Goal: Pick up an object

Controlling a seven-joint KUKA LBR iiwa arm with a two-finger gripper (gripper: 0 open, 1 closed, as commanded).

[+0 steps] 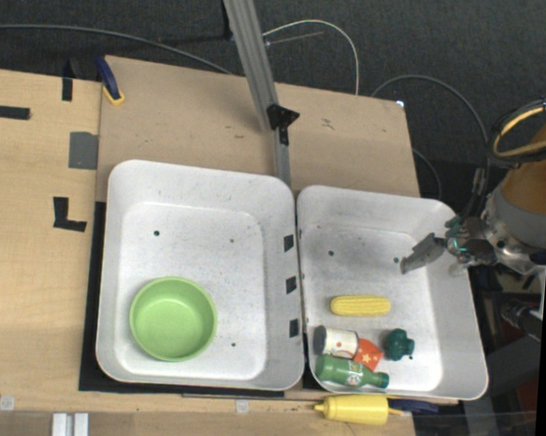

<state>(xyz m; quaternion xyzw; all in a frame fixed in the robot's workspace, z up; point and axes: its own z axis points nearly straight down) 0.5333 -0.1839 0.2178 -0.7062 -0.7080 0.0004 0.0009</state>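
The corn cob point(360, 306), a yellow toy, lies flat on its side near the middle of the right bin point(335, 213), apart from the other things below it. Along that bin's near edge sits a cluster: a small white can with a red band point(337, 341) lying on its side, an orange piece point(369, 353) touching it, a dark green bottle point(352, 374) lying flat just in front of them, and a little dark green round object point(398, 343) just to the right of the orange piece. A yellow bottle point(356, 409) lies outside the bin on the wooden surface point(186, 121), just beyond its near rim. The left bin point(129, 192) holds a light green bowl point(173, 318), upright in its near left corner. The arm comes in from the right, and the jaws point(419, 255) hang over the right bin's far right part, well above the cob and touching nothing; one dark finger points down and left, and from here I cannot tell whether the jaws are parted or closed. A grey metal pole point(253, 56) slants across the surface behind the bins.
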